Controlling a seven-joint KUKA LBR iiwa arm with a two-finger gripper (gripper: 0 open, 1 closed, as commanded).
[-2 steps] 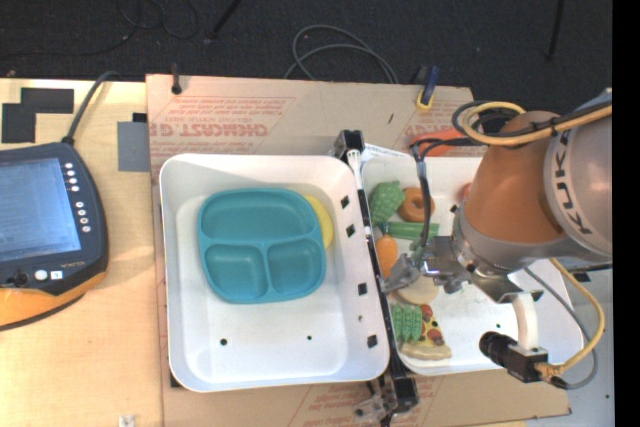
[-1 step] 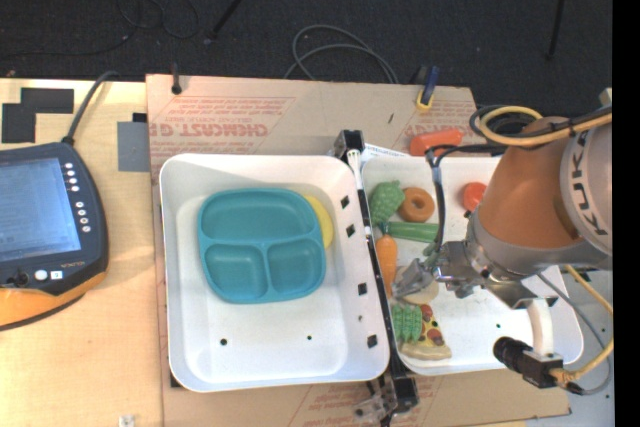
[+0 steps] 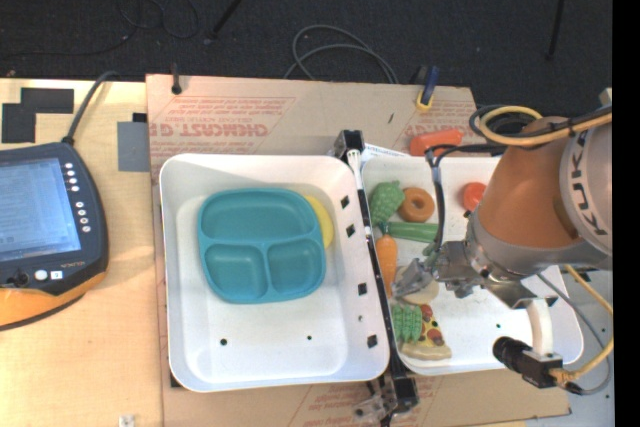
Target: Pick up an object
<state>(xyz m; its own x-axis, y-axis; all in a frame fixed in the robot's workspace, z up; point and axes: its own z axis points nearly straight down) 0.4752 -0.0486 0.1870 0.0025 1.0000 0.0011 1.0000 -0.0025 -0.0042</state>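
Note:
My gripper point(image 3: 414, 278) is low in the right bin point(image 3: 470, 363), near its left wall, with the orange-banded wrist point(image 3: 525, 205) behind it. It hangs just right of an orange carrot point(image 3: 386, 257) and just above a green ridged toy point(image 3: 406, 321) and a pizza slice point(image 3: 432, 342). A pale object point(image 3: 416, 294) lies right under the gripper's tip; whether it is held is not visible. Farther back lie a green leafy toy point(image 3: 385, 199), a brown donut point(image 3: 416, 205), a green stick point(image 3: 412, 230) and a red piece point(image 3: 472, 195).
The left bin point(image 3: 200, 335) holds a teal divided plate point(image 3: 263, 245) with a yellow item point(image 3: 322, 220) tucked behind it. A black divider point(image 3: 365, 245) separates the bins. A tablet point(image 3: 45, 215) sits at far left, and cables point(image 3: 505, 122) run behind the right bin.

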